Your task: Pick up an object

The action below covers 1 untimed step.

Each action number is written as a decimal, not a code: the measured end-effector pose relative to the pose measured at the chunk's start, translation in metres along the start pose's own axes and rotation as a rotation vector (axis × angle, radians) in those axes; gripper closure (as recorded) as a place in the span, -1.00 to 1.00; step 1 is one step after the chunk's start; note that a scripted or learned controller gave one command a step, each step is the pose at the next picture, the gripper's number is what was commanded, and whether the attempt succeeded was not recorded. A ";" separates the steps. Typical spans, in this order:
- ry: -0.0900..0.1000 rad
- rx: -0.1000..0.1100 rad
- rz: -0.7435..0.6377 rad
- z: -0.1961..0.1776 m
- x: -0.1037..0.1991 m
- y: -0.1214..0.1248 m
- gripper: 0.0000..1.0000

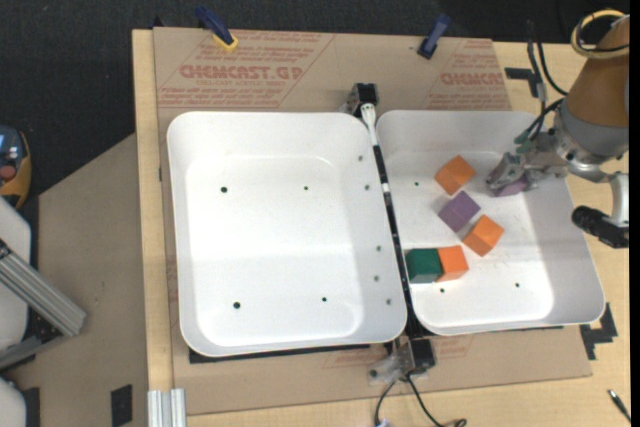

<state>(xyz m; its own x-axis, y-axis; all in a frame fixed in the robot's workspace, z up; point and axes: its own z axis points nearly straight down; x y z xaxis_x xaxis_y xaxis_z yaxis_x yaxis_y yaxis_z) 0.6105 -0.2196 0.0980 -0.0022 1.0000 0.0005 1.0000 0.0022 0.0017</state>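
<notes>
Camera view, looking down on the bench: two white bins sit side by side on a cardboard sheet (300, 65), the left bin (200, 155) at centre-left of the frame, the right bin (560, 300) at centre-right. The grey arm (600, 105) comes in from the right edge, orange band showing, and its gripper (510, 177) sits low over the upper right part of the right bin. Something small and purple (516, 184) shows at the fingertips, but whether the jaws are closed on it or merely beside it, I cannot tell. Just left of the gripper lies an orange block (455, 174). Below that, a purple block (459, 211), touching another orange block (484, 236) at its lower right. Lower still, a green block (424, 265) sits pressed against a third orange block (452, 262), near the bin's left wall.
</notes>
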 end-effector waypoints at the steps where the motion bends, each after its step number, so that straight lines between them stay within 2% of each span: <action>1: -0.005 0.017 -0.004 0.011 0.068 0.056 1.00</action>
<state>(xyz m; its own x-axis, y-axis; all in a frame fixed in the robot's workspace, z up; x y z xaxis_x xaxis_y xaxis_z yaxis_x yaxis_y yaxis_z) 0.6662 -0.1514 0.0875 -0.0063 1.0000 -0.0040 0.9999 0.0062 -0.0157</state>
